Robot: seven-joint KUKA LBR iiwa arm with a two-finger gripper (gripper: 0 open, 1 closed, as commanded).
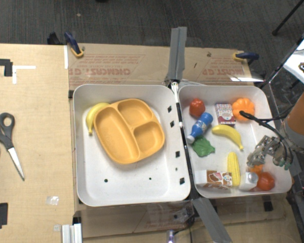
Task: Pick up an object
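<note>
Dark carpet behind wooden bench (30, 135), two white bins (81, 151), hand (261, 153) grip unclear

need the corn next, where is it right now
The corn lies in the right bin, toward its near edge, below the banana and beside the snack packet.

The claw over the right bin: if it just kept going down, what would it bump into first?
Probably the orange-red toy just below the claw, near the white bin's front right corner; depth is hard to judge from above.
</note>
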